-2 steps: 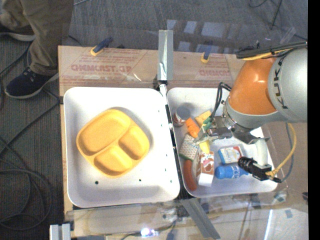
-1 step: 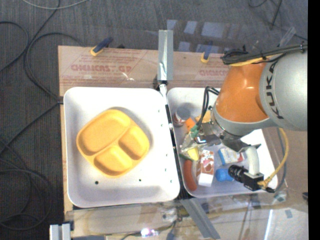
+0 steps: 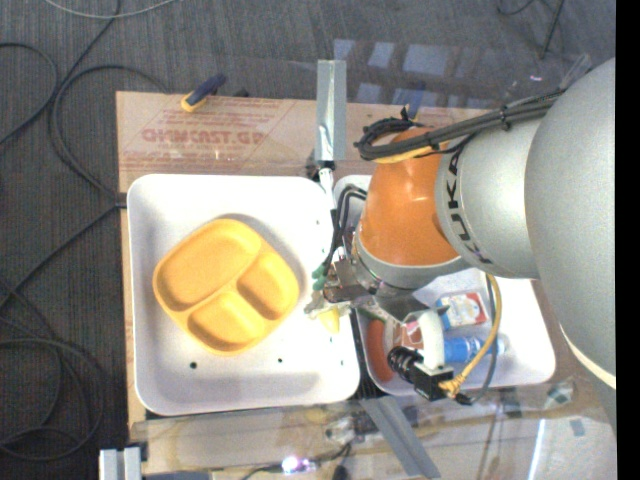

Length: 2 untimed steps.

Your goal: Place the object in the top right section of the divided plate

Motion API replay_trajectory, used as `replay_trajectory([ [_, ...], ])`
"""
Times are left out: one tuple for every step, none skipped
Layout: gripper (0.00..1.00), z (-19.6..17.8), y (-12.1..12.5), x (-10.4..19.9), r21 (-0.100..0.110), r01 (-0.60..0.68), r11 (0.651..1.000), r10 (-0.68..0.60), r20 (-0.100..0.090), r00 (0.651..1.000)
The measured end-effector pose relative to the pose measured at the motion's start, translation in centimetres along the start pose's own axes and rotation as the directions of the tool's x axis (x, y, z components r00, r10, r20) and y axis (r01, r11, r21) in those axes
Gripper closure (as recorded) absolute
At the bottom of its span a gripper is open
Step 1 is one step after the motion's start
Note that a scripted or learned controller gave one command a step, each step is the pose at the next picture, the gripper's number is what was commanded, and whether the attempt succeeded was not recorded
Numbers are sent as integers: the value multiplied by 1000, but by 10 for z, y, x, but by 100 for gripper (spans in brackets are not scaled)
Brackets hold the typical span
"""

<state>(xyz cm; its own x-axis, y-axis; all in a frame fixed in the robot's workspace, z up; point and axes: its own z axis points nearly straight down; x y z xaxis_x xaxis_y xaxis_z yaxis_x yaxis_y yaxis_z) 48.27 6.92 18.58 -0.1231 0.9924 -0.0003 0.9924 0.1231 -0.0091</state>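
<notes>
Yellow divided plate [image 3: 227,283] sits mid-bin, margins clear all round; jaws' state unreadable.

Blue bottle [image 3: 468,350], clamp [image 3: 202,92], cables [image 3: 60,138].

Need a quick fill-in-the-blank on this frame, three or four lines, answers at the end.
1. The divided plate is ____ in colour.
2. The plate lies in the ____ bin of the two.
3. The plate has ____ sections.
4. The band above the arm's wrist is ____.

Missing words: yellow; left; three; orange
</notes>
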Motion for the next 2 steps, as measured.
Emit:
replay_trajectory([
  [100,5,-11,-96,-2,277,961,-277,1,961],
  [100,5,0,1,-2,245,969,-245,0,969],
])
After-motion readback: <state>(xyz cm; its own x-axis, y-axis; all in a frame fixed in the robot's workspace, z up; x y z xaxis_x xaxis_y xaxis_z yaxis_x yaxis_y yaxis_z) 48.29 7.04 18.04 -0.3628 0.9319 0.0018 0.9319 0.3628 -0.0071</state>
